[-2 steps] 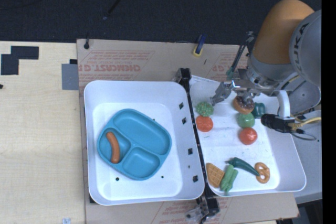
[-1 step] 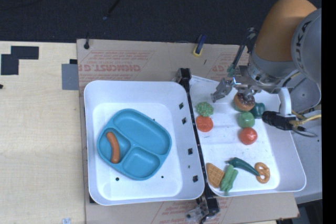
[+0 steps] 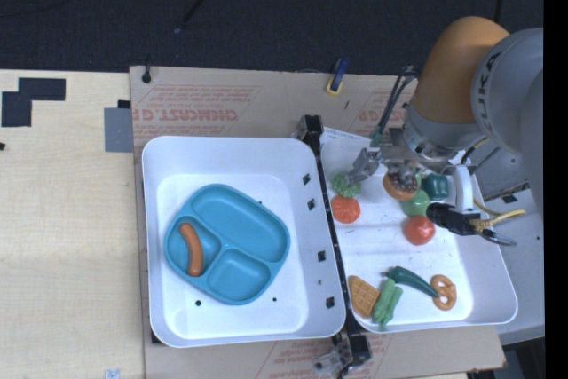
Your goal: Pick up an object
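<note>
1. Grey gripper (image 3: 368,162) is hovering over the right bin (image 3: 497,302), near the toy tomato (image 3: 345,209); its opening is impossible to judge.
2. Nothing is showing between the fingers.
3. Centring above the tomato before descending is looking wise, avoiding the bin's dividing wall.

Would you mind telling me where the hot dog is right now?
The hot dog lies in the left compartment of the blue divided plate, inside the left white bin.
</note>
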{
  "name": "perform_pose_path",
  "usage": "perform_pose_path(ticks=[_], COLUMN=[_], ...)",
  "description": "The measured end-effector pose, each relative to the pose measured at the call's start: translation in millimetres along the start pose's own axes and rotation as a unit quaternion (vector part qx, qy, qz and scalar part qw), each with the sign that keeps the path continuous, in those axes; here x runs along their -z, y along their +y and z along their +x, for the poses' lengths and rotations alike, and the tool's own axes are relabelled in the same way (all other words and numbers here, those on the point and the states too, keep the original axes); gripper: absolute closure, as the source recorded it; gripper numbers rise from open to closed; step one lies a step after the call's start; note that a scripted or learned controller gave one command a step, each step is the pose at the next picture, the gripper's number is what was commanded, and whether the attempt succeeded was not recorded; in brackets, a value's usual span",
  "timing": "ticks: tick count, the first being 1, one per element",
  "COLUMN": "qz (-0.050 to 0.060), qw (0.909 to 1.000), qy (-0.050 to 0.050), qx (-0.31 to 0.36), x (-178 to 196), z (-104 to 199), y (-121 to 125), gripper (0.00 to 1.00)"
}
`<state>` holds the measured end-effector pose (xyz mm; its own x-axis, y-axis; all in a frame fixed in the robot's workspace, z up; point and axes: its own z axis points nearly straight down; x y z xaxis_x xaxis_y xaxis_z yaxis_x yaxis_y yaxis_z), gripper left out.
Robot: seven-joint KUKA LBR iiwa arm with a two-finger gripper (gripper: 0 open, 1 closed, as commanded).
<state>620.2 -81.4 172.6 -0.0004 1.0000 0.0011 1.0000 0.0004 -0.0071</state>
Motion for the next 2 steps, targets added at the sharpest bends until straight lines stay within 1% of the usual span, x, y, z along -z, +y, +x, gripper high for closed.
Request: perform_pose_path(ticks=[1, 2], qz=[0.001, -0.004], qw=[1.0000, 1.0000], qy=[0.000, -0.001], qx=[0.000, -0.001], x=[-64, -83], z=[-3, -2], y=[-1, 0], gripper=[0.00, 0.00])
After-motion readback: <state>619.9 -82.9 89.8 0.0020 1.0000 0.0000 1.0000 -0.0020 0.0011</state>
